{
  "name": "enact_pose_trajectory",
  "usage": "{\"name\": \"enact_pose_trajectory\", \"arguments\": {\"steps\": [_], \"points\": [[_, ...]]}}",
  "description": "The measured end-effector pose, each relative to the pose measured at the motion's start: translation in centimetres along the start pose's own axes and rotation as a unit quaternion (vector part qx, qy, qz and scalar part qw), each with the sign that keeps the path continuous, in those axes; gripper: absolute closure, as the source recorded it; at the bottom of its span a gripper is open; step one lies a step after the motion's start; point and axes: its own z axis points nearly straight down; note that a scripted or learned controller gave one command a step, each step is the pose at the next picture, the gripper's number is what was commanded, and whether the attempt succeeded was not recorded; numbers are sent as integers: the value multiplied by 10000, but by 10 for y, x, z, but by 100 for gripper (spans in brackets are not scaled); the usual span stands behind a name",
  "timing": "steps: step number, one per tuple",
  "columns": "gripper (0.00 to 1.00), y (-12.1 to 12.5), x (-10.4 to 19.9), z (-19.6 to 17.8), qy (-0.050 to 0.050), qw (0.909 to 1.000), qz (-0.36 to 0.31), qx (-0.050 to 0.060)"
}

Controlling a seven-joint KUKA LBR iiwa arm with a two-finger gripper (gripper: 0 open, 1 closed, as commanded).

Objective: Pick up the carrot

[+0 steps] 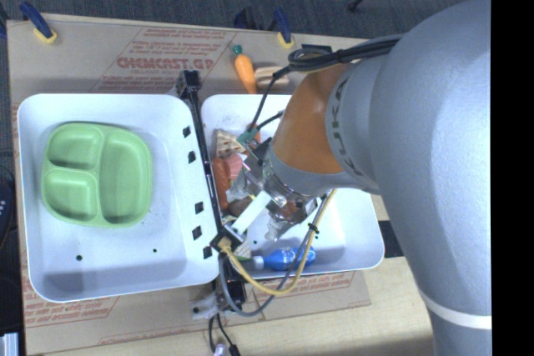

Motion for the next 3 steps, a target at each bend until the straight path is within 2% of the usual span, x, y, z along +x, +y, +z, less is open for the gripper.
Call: {"name": "enact_pose_trajectory", "arguments": {"steps": [1, 2, 3], "points": [[0, 6, 90, -1, 6, 9992, 409, -10], [0, -83, 124, 84, -11, 9968, 798, -2], [100, -85, 126, 74, -8, 9970, 774, 30]]}}
